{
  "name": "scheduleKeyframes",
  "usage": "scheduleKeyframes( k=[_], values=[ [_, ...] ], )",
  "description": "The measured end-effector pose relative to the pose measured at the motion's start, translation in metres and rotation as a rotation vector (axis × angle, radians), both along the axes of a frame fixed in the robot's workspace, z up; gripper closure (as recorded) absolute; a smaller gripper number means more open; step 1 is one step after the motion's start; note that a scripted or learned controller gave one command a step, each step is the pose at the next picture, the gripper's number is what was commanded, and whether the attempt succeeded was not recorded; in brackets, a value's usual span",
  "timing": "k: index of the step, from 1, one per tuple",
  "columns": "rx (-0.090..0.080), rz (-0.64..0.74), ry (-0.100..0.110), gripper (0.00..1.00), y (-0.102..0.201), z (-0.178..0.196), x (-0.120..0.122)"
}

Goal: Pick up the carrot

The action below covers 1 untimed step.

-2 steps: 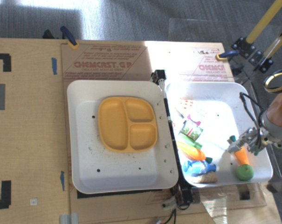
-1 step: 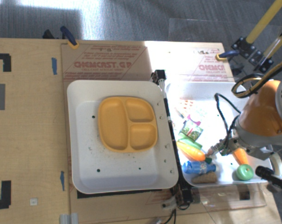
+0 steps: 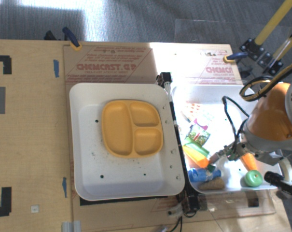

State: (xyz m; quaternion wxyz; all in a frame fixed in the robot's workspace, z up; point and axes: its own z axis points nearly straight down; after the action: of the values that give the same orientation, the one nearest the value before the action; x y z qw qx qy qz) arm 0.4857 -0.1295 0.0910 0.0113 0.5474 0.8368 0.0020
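Left shallow white plastic bin [image 3: 83, 144] has lots of open floor around a yellow three-compartment plastic plate [image 3: 132, 128] sitting roughly mid-bin, slightly toward the far right; plate compartments hold nothing, bin floor has dark specks. Right shallow white bin [image 3: 218, 92] is brightly lit and washed out, w/ its far half mostly bare and its near half crowded. Grey arm w/ orange band [image 3: 271, 117] comes in from the right, over the bin's right side. Claw [image 3: 232, 152] sits low in the near-right part, just left of the orange carrot [image 3: 250, 161]; can't tell if it's released or clenched, and no item seen in its grip. Carrot lies near the bin's near-right corner, w/ a green round item [image 3: 253, 179] just near of it. Left of the claw: green-and-pink packet [image 3: 198, 135], orange-yellow block [image 3: 196, 153], blue item [image 3: 201, 174] by the near-left wall. Brown cardboard tabletop [image 3: 30, 129] stretches wide to the left.
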Motion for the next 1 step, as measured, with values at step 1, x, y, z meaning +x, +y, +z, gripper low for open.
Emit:
scheduleKeyframes(
  k=[1],
  values=[
    [0.017, 0.173, 0.008, 0.00, -0.0690, -0.0017, 0.0008]
  ],
)
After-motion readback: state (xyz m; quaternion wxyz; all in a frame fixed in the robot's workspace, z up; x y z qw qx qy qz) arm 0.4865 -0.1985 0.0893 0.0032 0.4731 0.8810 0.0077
